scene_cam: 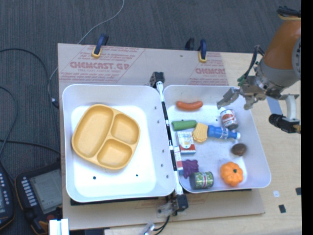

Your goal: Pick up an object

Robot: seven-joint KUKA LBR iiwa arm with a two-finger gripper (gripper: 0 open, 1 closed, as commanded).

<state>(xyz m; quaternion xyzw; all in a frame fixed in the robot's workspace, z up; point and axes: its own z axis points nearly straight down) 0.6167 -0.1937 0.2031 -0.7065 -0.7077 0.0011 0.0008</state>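
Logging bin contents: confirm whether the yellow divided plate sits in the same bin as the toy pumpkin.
No: the yellow divided plate lies in the left bin, the pumpkin in the right.

Red lettering reading "CHEMCAST GP" runs across the protective paper covering the board [117, 58] that lies under the two white bins, seen here at the far left, beyond the left bin [68, 131]. The same red print repeats at the far right of the board, beyond the right bin [261, 153], where only "CHEMCAST" can be made out before the paper ends. Fainter lines of smaller red print run slantwise around both marks but are too small to read. Labels on the small carton [185, 142] and two cans [228, 119] [202, 180] in the right bin are likewise illegible.
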